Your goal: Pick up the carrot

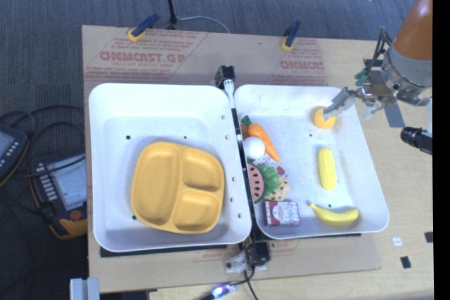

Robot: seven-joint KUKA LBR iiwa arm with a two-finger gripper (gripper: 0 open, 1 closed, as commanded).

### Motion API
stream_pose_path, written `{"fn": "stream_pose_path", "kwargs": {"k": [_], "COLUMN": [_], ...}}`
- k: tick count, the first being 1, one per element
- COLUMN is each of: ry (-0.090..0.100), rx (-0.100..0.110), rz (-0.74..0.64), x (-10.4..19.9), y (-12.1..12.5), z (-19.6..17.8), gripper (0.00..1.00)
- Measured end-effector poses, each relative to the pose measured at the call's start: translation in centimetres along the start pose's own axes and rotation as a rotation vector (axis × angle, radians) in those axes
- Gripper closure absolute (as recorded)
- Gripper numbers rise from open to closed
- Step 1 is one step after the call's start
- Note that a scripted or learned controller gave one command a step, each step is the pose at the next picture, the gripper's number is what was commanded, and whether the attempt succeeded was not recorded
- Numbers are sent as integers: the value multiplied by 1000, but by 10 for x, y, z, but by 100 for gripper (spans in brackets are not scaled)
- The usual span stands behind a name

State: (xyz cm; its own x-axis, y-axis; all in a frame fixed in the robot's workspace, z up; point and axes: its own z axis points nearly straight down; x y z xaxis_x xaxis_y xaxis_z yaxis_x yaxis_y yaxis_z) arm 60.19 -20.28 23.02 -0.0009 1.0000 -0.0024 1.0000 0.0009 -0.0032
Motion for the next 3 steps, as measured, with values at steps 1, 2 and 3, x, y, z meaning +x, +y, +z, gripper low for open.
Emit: {"fn": "stream_pose_path", "kwargs": {"k": [1, 2, 3], "ry": [-3, 3, -1], "rx": [-8, -13, 0], "rz": [-169, -146, -90], "x": [88, 196, 146], "y": [3, 17, 3], "z": [135, 41, 46], "gripper": [0, 0, 0]}}
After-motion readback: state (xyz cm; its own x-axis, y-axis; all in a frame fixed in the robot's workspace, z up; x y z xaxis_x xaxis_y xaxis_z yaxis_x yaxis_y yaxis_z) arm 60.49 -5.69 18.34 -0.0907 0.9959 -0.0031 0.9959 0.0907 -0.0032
